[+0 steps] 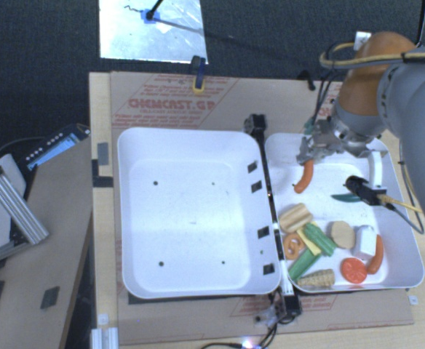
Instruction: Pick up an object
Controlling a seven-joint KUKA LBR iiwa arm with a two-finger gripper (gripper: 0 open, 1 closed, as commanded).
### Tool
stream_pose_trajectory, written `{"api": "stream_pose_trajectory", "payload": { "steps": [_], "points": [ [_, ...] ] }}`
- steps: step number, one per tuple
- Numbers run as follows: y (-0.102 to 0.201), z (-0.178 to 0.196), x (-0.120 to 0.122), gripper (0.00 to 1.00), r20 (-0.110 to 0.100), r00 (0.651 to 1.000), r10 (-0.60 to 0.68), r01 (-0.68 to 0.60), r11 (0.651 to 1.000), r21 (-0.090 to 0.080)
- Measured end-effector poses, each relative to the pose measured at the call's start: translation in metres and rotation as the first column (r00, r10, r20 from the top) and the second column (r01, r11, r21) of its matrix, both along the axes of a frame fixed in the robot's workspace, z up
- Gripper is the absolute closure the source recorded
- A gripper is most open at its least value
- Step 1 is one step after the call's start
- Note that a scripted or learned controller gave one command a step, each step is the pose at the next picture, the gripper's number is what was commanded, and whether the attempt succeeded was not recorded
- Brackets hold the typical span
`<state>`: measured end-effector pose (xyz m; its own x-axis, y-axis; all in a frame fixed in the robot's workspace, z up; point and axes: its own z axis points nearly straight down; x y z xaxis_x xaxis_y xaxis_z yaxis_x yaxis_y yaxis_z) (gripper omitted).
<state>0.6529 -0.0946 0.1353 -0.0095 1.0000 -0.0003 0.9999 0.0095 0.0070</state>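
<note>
I am hanging my hand (312, 153) over the far left part of the right bin (409, 267), and an orange sausage (304, 176) is dangling from its tips, long axis near upright with the lower end tilting left. The fingers are looking closed on the sausage's top end. The other toy foods (322, 247) are lying nearer the bin's front edge, apart from my hand.

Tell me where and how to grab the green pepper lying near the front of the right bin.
Grip the green pepper across its narrow middle, coming straight down from above. It lies flat and slanted, hemmed in by the yellow strip, the pretzel and the round biscuit, so a side approach would probably bump them. Set the tool fingers across its long axis.
</note>
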Motion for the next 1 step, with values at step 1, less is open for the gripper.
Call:
{"api": "stream_pose_trajectory", "payload": {
  "steps": [1],
  "points": [
    [0.0823, 0.0533, 0.0179, 1.0, 0.002, 1.0, 0.003, -0.003, 1.0, 0.002]
  ]
}}
